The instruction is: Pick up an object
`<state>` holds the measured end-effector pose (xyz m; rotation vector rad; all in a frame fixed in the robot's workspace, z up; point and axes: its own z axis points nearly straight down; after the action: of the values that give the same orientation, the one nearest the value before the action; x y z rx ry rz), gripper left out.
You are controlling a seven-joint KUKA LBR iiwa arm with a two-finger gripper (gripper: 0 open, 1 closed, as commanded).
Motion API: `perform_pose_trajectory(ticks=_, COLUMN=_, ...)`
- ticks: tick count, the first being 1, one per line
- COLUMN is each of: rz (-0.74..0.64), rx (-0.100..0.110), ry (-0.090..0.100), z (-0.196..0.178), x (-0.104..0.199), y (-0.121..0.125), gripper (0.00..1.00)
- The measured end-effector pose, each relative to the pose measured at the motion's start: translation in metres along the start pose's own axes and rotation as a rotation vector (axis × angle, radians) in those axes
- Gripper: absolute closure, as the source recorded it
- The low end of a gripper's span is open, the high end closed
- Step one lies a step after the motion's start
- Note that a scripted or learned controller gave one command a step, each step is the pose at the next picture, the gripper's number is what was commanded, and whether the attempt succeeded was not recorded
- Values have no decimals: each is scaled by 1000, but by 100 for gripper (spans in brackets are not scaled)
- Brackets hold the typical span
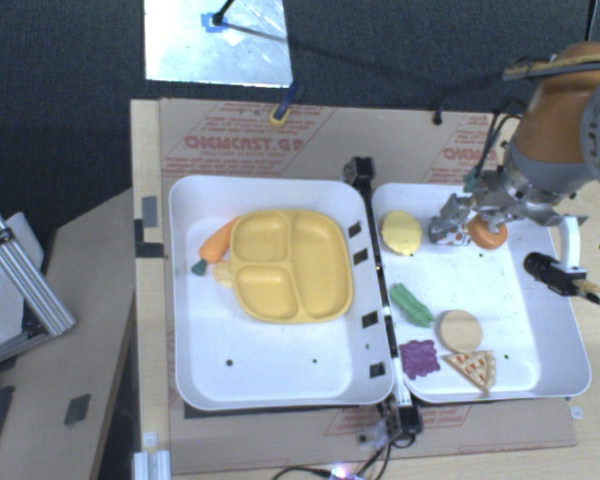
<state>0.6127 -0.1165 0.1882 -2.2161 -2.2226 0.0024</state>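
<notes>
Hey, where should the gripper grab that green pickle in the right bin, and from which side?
Grip the green pickle across its narrow middle, coming straight down from above. It lies flat and slanted on the right bin's floor, so turn the fingers crosswise to its length. There is open floor on both long sides.

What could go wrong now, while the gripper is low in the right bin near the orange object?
1. The gripper sits beside the small orange object near the right bin's back wall; a grasp may only push it against the wall.
2. The yellow lemon-like toy lies close on the other side, so a sideways move could knock it.
3. Whether anything is held is unclear, so a lift might come up with nothing.
</notes>
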Motion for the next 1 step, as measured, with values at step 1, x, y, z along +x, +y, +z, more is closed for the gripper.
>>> perform_pose_trajectory(ticks=1, rz=1, rx=0, ry=0, z=63, x=2, y=-2, gripper=0)
